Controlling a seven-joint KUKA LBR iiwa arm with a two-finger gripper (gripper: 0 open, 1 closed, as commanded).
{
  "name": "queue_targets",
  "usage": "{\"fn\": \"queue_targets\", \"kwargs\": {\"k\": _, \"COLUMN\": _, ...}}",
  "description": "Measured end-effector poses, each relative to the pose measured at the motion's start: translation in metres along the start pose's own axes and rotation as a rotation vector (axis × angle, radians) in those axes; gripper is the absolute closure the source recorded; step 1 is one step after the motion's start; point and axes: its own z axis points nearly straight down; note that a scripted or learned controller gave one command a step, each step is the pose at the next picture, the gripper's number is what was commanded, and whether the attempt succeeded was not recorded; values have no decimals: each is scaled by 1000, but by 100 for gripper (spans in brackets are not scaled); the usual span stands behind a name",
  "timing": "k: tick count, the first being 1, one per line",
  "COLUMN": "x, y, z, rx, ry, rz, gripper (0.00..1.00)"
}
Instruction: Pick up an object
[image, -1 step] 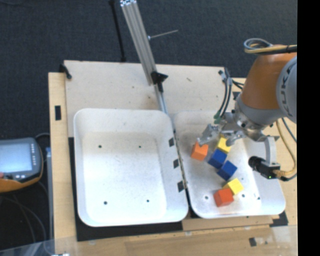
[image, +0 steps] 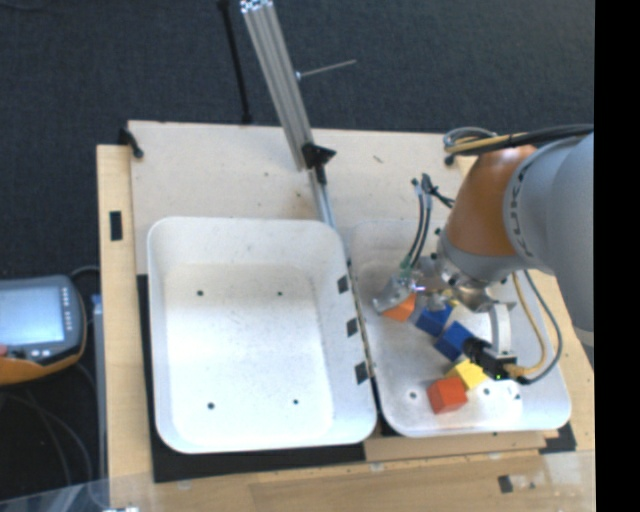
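Reaching in from the right, the gripper (image: 400, 297) sits low in the far left part of the right bin (image: 545, 412), close to the wall it shares with the left bin (image: 250, 330). Whether it is open or closed cannot be told; the grey wrist and the orange band (image: 480, 205) above it hide much of the tool. An orange piece (image: 399, 311) lies right under the metal tip, touching it or very nearly so, but nothing can be seen gripped, so no hold can be claimed.

Just right of that piece is a blue block (image: 432, 321), and a second blue block (image: 453, 340) lies a little nearer and to the right. Nearer still, a yellow block (image: 468, 375) sits beside an orange-red block (image: 447, 395), with a small white object (image: 500, 393) to their right near the bin's near rim. Cables (image: 545, 340) loop from the wrist over the right side of this bin.

As a judgement, the pick is at the approach or grasp stage: the arm is down among the objects, with the orange piece the likeliest target. Securing it and lifting it clear of the bin floor remain to be done.
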Motion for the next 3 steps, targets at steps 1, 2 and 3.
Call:
{"fn": "queue_targets", "kwargs": {"k": 1, "x": -9, "y": -19, "z": -156, "rx": 1, "ry": 5, "rz": -3, "gripper": 0}}
{"fn": "queue_targets", "kwargs": {"k": 2, "x": 16, "y": 25, "z": -69, "rx": 15, "ry": 6, "rz": -4, "gripper": 0}}
{"fn": "queue_targets", "kwargs": {"k": 3, "x": -22, "y": 12, "z": -8, "rx": 8, "ry": 3, "rz": 2, "gripper": 0}}
